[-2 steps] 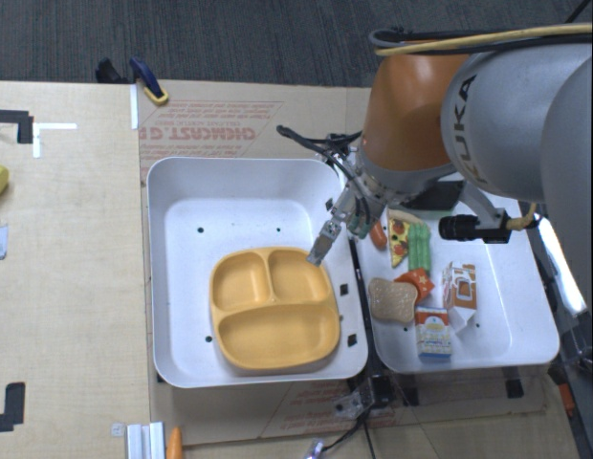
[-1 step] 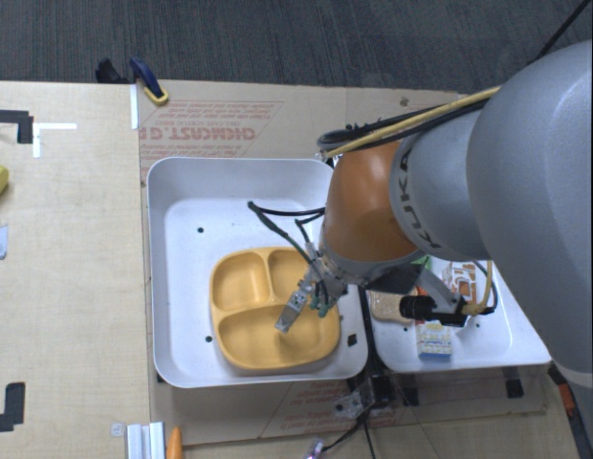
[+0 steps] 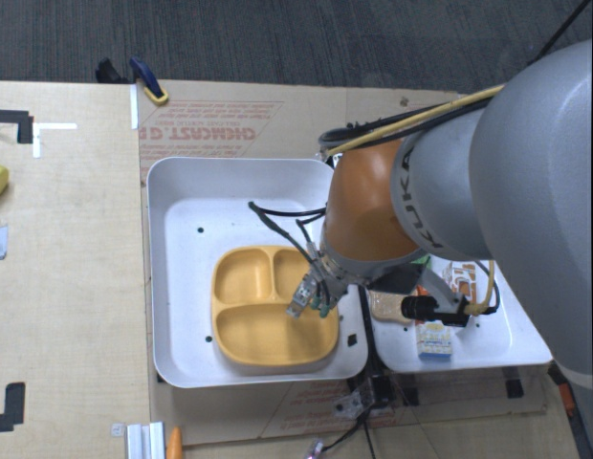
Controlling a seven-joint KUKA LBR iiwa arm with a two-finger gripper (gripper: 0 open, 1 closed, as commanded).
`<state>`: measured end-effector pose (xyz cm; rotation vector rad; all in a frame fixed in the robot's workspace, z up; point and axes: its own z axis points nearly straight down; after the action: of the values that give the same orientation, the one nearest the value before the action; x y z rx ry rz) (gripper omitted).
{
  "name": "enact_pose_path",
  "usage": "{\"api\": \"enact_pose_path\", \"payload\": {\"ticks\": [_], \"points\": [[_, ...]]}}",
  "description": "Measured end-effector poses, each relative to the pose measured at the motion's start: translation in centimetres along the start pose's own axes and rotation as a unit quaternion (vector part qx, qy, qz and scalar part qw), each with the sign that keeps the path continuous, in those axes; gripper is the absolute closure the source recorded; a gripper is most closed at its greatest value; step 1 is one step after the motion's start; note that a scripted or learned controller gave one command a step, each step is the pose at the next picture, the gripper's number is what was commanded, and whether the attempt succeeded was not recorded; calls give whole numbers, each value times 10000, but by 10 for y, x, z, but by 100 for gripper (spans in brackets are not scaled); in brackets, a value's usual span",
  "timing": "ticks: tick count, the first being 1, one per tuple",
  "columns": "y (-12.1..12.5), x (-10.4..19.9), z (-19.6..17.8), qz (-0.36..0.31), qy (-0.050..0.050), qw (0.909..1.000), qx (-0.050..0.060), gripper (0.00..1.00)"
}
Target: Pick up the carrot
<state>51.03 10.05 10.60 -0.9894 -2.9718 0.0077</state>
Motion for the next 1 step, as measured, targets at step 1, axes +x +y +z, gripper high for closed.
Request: {"api": "enact_pose_path", "payload": {"ticks": [1], "points": [[-1,3,-3,-10,48,10000,38,100]]}}
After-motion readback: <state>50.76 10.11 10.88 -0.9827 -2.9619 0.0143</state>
